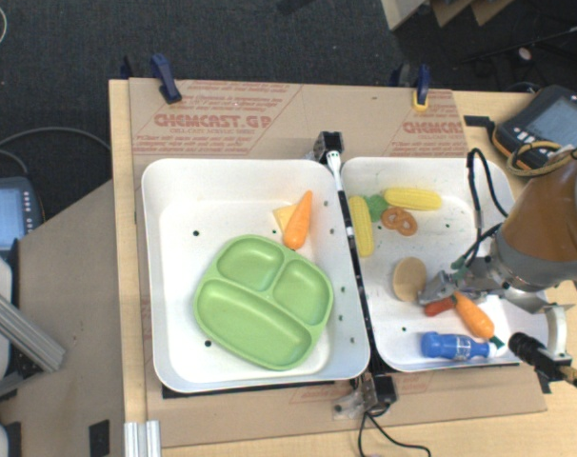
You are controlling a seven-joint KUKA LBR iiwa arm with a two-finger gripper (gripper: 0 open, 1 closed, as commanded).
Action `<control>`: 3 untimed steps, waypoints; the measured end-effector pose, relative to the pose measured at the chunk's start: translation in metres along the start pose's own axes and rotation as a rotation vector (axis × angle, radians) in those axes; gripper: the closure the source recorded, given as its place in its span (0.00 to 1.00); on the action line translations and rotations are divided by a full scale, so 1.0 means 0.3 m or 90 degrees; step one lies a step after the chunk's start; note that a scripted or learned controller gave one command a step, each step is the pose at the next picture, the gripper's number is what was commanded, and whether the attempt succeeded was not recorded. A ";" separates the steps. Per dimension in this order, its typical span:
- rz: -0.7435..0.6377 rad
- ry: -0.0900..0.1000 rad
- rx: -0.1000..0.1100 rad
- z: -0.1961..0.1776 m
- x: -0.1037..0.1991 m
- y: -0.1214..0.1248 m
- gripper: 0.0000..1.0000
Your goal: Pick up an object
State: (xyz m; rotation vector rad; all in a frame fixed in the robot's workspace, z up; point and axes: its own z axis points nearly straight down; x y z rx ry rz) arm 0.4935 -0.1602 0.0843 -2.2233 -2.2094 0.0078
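Objects for picking sit mostly in the right bin [417, 360], at the lower right of the frame, and you can see the gripper [439, 291] low among them at that bin's middle, reaching in from the right under the grey arm [541, 246]. Whether its fingers are apart or together you cannot tell from this slant, and nothing shows clearly between them, so judge this as the approach-and-grasp step, not a lift. Nearest the bottom edge lies one blue bottle [455, 347]; just above it one small carrot [475, 317] and one red piece [439, 305] lie right beside the gripper, with one tan round piece [408, 278] to their left. Your next move calls for settling on one of these crowded things, closing squarely on it and rising straight, since neighbours lie close. Farther up the same bin you count two corn cobs [412, 198], one at the left wall, and one pretzel [400, 221]. In the left bin [165, 284] count one green divided plate [265, 300], one larger carrot [298, 221] and one yellow wedge [285, 219] behind it.
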 end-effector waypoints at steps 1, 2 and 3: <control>-0.003 -0.002 -0.007 -0.046 0.008 0.016 1.00; -0.009 -0.001 -0.008 0.001 0.245 0.135 1.00; -0.010 0.001 -0.013 -0.355 0.510 0.107 1.00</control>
